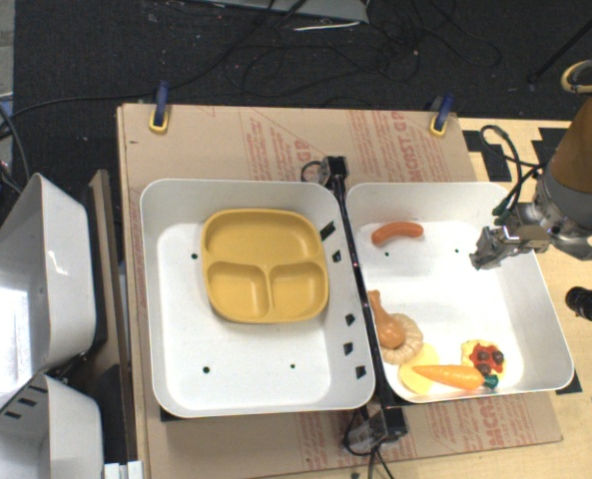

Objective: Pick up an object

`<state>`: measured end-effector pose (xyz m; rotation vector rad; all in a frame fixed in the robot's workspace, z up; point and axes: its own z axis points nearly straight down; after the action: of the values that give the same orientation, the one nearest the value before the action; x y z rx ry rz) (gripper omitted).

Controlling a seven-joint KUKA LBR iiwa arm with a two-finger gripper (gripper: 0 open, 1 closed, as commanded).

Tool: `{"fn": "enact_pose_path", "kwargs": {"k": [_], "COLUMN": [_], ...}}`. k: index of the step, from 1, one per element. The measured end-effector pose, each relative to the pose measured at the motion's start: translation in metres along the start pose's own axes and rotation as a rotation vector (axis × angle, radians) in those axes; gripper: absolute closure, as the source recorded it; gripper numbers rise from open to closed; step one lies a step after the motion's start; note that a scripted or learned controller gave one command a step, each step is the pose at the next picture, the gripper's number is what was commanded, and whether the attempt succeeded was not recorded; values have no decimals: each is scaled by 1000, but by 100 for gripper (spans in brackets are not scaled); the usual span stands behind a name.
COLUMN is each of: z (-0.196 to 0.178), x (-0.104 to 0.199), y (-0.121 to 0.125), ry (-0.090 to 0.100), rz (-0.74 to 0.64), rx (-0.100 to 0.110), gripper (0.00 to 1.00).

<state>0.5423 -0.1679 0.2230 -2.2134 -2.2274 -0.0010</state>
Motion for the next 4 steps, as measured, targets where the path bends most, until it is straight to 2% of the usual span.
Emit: {"fn": "enact_pose_path", "kwargs": {"k": [2,3,4], "z": [-2,-5,4], "x": [117,163,213], "y": [-28,-43,-47], "ry": [1,0,0], "rz": [-2,-1,-1], "rx": [2,2,1], "gripper": [100,100,100]}}
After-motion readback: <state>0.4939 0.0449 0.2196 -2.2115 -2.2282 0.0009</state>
